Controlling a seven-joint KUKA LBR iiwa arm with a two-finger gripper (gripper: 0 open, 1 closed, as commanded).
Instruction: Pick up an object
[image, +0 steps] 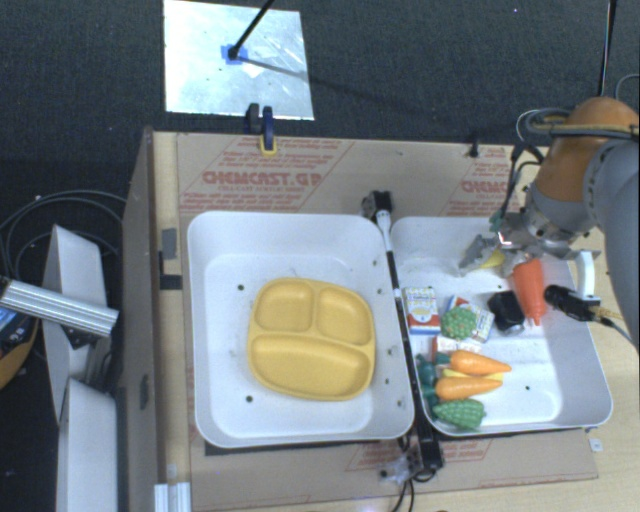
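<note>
Status: pick not completed. The end effector (492, 247) hangs over the upper part of the right bin (590, 400), above and right of the food cluster. Something yellowish shows at its tip, but whether that is a held item or part of the tool cannot be told; how far it is open cannot be told either.

Candidate objects lie in the right bin: a red-orange piece (529, 285) just below the end effector, a black item (507, 310) beside that piece, two carrots (470, 375) lower down, green pieces (460, 322) and a small carton (421, 310).

The left bin (215, 330) holds a yellow tray (310, 337).

Remaining, in my judgement: a confirmed grasp and lift.
</note>
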